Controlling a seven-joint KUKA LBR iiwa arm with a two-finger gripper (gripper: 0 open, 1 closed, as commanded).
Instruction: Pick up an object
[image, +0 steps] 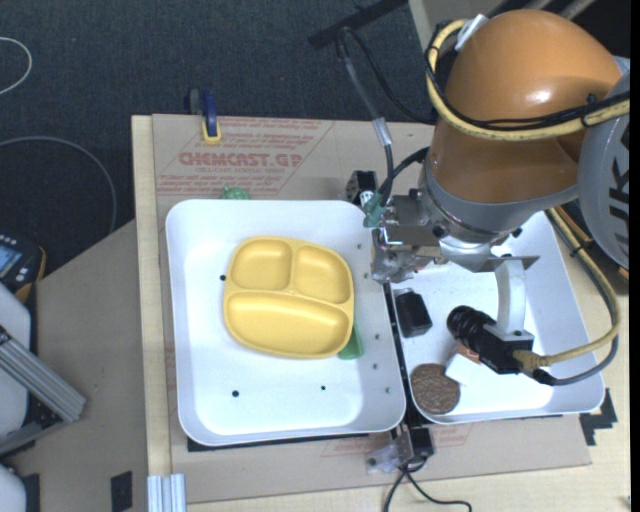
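**Reaching over the bins' shared edge**

Hanging above the right bin (560, 395) near its left rim, the gripper (410, 262) hides its fingers; their state is unclear. A brown disc (436, 388) sits at this bin's front-left corner. The left bin (200, 400) holds a yellow tray (288, 297).
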